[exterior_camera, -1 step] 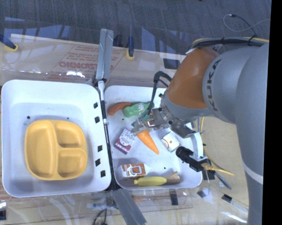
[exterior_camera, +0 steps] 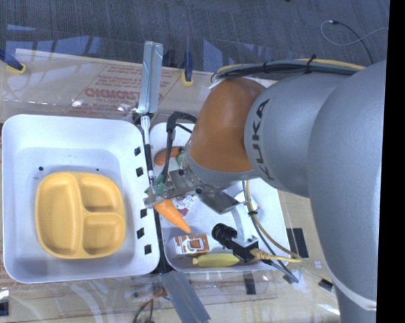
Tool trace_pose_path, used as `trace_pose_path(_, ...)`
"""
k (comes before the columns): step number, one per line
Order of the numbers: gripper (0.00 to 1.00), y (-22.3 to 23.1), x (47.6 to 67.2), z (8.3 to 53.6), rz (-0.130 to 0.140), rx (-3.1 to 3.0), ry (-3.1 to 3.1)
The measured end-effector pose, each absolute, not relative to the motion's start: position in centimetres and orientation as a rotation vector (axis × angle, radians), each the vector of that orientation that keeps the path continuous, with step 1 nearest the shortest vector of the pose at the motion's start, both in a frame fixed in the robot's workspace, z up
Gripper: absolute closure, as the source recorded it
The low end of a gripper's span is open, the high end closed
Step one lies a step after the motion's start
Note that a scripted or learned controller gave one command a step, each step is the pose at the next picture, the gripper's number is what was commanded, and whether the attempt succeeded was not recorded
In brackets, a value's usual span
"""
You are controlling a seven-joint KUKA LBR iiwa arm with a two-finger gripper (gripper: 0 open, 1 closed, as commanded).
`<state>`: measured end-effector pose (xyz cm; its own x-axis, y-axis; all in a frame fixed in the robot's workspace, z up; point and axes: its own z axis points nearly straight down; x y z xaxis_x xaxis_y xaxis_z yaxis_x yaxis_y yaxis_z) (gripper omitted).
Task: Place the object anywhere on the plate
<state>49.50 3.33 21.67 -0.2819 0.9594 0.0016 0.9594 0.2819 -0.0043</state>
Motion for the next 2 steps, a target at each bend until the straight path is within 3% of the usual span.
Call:
trace_pose_path(1,1.00,9.15,47.62,19.08,0.003,-1.744,-2.610)
trace_pose_path(2,0.00,9.11,47.63,19.09,0.003,-1.745,-2.609)
